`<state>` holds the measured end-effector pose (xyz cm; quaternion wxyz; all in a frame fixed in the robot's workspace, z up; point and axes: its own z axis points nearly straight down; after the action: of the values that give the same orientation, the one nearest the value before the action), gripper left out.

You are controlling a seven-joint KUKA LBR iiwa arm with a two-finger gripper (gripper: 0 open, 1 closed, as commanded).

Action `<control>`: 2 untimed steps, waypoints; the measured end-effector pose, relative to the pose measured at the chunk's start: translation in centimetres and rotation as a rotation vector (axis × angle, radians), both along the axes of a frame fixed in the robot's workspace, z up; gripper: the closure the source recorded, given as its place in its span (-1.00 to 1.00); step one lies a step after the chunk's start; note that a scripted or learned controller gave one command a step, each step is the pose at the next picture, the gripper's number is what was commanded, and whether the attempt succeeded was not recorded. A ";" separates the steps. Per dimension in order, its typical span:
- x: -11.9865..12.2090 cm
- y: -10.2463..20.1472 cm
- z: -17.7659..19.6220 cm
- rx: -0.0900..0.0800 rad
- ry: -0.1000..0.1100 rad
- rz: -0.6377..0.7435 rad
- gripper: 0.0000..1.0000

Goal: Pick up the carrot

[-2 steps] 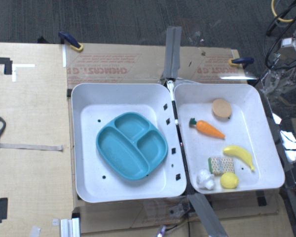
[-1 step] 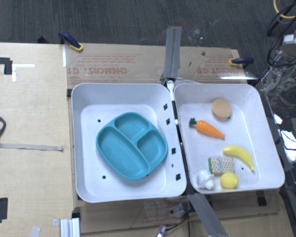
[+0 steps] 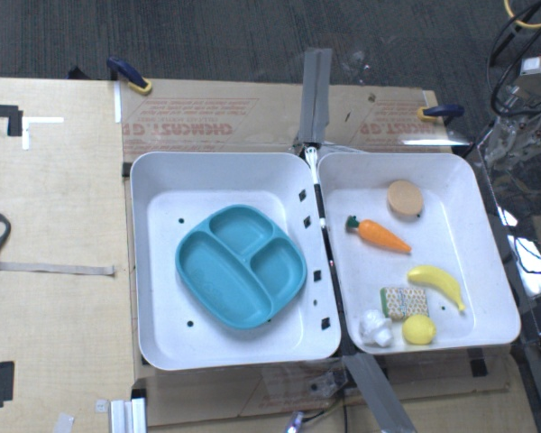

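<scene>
Carrot (image 3: 381, 234) lies in the right bin (image 3: 487, 242), upper middle, green top pointing left, just below the round tan biscuit (image 3: 405, 198) and above the banana (image 3: 437, 286). Gripper state cannot be determined. Blue divided plate (image 3: 242, 265) occupies the left bin (image 3: 144, 242).

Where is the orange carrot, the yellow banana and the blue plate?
orange carrot with green top (image 3: 382, 235), camera view, middle of its body
curved yellow banana (image 3: 438, 284), camera view, middle of the curve
blue three-part plate (image 3: 242, 266), camera view, centre ridge
</scene>
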<state>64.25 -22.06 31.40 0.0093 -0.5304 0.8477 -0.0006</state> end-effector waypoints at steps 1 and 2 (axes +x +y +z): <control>0.1 0.0 1.0 0.003 -0.007 -0.005 1.00; 0.3 0.0 1.9 0.006 -0.012 -0.011 1.00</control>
<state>64.50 -22.10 33.35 0.0161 -0.5259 0.8504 -0.0014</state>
